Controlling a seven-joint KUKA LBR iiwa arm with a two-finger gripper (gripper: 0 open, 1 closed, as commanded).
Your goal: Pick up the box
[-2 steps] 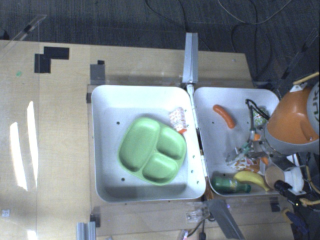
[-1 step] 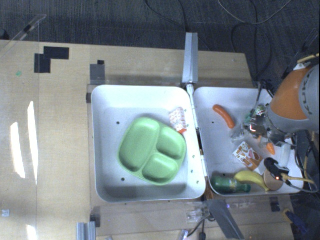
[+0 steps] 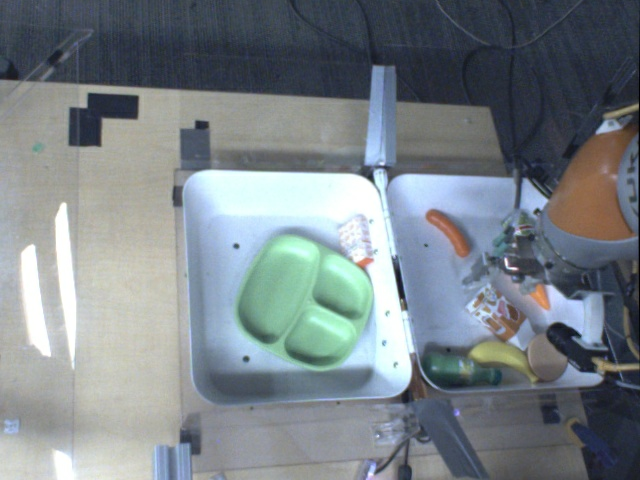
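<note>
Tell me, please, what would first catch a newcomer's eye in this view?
The big green three-compartment plastic tray in the left white bin stands out first. Next, the arm's orange-banded wrist over the right white bin, above a small orange-and-white box and a yellow banana.

End effector (image 3: 512, 258) low (arm angled down)

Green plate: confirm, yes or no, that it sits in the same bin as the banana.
No. The green plate lies in the left bin, while the banana lies in the right bin.
</note>
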